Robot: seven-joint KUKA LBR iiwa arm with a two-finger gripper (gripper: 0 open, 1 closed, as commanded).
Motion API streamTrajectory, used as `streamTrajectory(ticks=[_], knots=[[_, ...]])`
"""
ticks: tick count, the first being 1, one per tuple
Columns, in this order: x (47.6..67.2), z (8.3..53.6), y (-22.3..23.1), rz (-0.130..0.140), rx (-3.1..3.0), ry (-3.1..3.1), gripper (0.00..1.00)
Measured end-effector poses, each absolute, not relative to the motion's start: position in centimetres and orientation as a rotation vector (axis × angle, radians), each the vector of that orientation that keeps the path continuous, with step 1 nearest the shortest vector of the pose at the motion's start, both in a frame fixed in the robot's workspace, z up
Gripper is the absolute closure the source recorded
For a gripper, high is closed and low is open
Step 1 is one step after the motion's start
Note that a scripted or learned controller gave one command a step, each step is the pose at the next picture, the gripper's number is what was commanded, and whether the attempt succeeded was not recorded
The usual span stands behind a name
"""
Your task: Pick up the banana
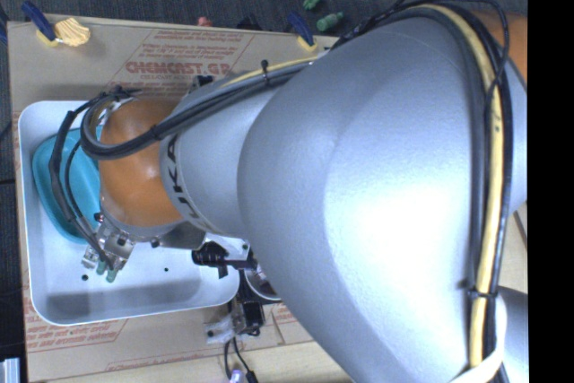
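Note:
My grey arm reaches across from the right and covers most of the bench. Its orange wrist band hangs over the left white bin. Below the band, my gripper sits low over the bin's bare white floor, near the front left. It is small and partly in the wrist's shadow. A blue object lies in the bin's left part, half hidden behind the wrist and its black cable loop.
The bin rests on a brown cardboard sheet. Blue clamps grip the sheet's far edge, with a yellow piece by the left one. Small green items lie on the dark floor beyond.

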State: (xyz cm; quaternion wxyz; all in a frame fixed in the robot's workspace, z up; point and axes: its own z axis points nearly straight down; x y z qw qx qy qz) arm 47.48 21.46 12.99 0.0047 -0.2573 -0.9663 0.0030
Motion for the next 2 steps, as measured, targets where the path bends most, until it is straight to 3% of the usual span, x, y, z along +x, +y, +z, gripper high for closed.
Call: streamTrajectory(ticks=[2], knots=[[47.53, 14.97, 21.56, 0.011, -0.792, -3.028, 1.00]])
